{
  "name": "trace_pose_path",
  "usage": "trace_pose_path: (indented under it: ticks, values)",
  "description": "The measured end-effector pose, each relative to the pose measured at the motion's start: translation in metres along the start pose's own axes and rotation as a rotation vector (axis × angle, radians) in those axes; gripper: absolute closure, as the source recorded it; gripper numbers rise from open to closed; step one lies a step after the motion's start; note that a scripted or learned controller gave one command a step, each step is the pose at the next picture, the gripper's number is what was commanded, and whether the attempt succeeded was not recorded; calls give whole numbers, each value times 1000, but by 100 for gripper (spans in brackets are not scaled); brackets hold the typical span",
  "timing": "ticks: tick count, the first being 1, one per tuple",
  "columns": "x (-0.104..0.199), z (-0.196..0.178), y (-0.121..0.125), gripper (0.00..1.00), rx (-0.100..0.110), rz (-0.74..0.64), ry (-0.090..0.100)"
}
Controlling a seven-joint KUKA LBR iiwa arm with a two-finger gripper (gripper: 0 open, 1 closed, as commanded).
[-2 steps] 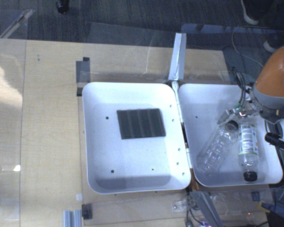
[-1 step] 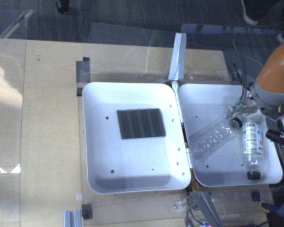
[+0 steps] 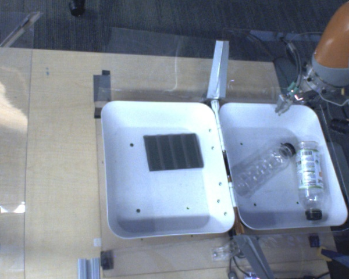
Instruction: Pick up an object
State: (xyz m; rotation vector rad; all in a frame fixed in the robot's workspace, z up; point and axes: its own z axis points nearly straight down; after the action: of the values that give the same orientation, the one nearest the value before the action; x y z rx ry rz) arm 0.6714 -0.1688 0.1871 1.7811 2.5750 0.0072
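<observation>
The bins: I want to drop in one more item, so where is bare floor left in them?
Left bin: bare all around the dark ribbed pad at its middle. Right bin: free along the far edge, below the gripper; crowded from middle to right wall, where the tilted clear bottle and the labelled bottle lie.

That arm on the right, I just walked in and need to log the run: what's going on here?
The grey KUKA arm with the orange band sits at the upper right, its gripper above the back rim of the right shallow white bin, holding nothing visible. Two clear plastic bottles lie in that bin: one on a slant with a dark cap, one labelled along the right wall. The left white bin holds a dark ribbed rectangular pad. Nothing is lifted.
</observation>
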Motion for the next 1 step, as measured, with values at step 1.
trace_pose_path:
  ticks: [1]
  values:
    - [0,1,0,0,1,0,1]
